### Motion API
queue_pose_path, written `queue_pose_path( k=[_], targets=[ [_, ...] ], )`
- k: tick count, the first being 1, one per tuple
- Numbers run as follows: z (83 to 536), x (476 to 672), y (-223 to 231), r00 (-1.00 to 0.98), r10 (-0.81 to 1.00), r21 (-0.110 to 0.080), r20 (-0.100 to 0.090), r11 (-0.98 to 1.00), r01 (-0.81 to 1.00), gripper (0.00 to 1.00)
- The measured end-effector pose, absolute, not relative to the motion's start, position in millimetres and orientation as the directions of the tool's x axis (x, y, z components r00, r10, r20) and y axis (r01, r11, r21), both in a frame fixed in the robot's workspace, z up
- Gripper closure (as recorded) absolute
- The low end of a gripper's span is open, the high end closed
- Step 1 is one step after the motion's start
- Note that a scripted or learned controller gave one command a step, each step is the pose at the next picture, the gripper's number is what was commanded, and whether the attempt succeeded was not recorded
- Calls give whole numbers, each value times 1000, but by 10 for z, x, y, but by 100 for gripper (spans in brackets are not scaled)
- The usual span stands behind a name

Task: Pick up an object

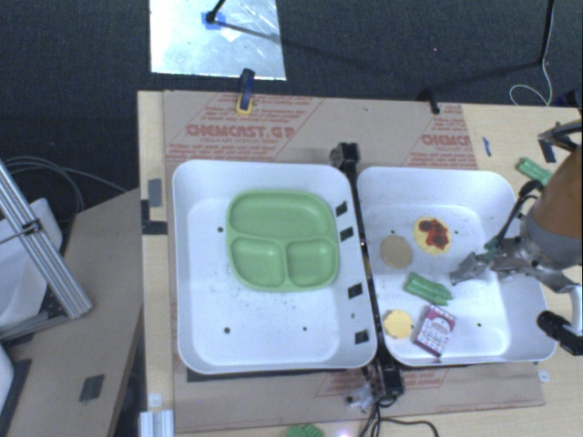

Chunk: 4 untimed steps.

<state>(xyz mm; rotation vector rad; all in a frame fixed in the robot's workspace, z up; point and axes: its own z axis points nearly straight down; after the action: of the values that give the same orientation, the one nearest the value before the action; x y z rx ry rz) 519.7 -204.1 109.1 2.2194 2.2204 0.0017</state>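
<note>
The right bin (483, 194) holds several small items: a yellow disc with red topping (434, 234), a tan round piece (396, 251), a green pickle-shaped piece (427, 288), a yellow round piece (398, 323) and a red-and-white packet (434, 330). My gripper (466, 269) reaches in from the right, low over the bin's middle right, just right of the green piece and below the yellow disc. Its dark fingers point left and nothing shows between them.
The left bin (196, 326) holds a green three-compartment plate (281, 240). A black divider with clips (360, 262) runs between the bins. The arm's body (556, 226) covers the right bin's right rim. A green object (533, 170) lies on the bench at far right.
</note>
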Motion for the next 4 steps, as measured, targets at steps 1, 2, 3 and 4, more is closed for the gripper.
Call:
queue_pose_path(
  k=[1, 2, 3, 4],
  targets=[
    [993, 5383, -2063, -5, 1000, 3, -1, 5, 1000, 0],
    [1934, 5025, -2078, 1, 1000, 8, -3, -1, 1000, 0],
    [2583, 5078, -2069, -5, 1000, 9, -3, 5, 1000, 0],
    [3181, 4878, -1059, -14, 1000, 8, 2, 14, 1000, 0]
  ],
)
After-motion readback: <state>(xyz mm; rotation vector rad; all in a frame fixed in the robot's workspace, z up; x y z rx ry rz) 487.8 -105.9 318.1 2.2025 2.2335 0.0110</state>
